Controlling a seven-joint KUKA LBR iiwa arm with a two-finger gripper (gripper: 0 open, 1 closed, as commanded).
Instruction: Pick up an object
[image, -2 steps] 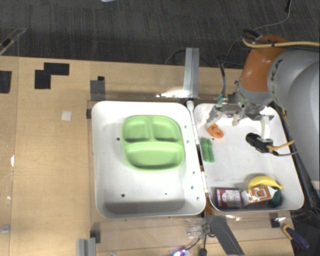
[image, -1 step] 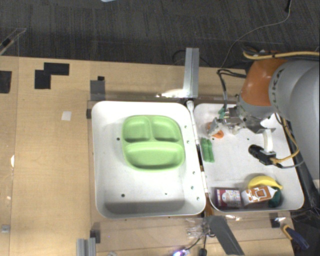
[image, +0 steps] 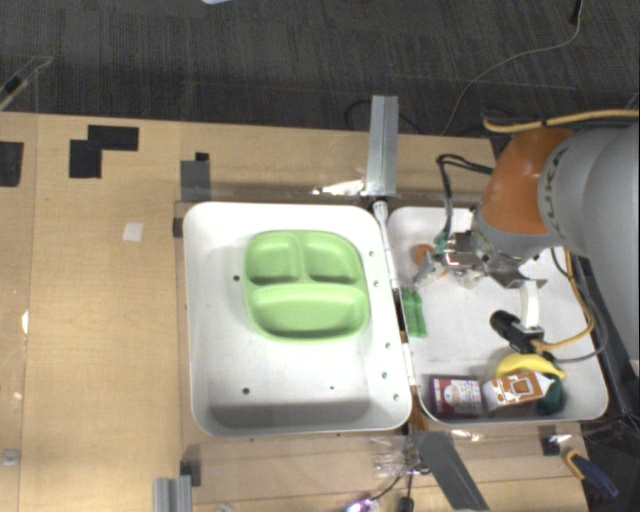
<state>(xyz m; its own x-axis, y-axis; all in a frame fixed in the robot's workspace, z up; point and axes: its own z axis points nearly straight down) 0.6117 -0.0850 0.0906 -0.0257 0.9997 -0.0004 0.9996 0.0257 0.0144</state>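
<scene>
**Green bar sits lower left of the claw, hugging the divider**

Biggest thing first: the arm (image: 585, 185) comes in from the right edge and bends down over the upper part of the right bin (image: 455, 340); the left bin (image: 215, 340) fills the middle of the frame and has a green plate (image: 305, 283) in it, well apart from any of the action.

In the right bin, a dark carton (image: 458, 394) lies along the bottom wall, with a brown pouch (image: 517, 388) right beside it and a banana (image: 532, 364) just above that, all in the lower right corner.

My guess for the nearest grab is the green bar (image: 413, 313); it lies against the wall between the two bins, long axis running up and down the frame, so pretty much parallel to that wall.

The claw (image: 452, 258) hangs over the upper left of the right bin; the bar is below it and a bit to the left, near but not under it; carton and banana are farther down.

Honestly can't tell if the claw is wide or narrow from this angle, too much clutter around it; nothing visibly held.

I'd reckon the move needs a shift down-left, and that wall could get in the way of a clean grab.
</scene>
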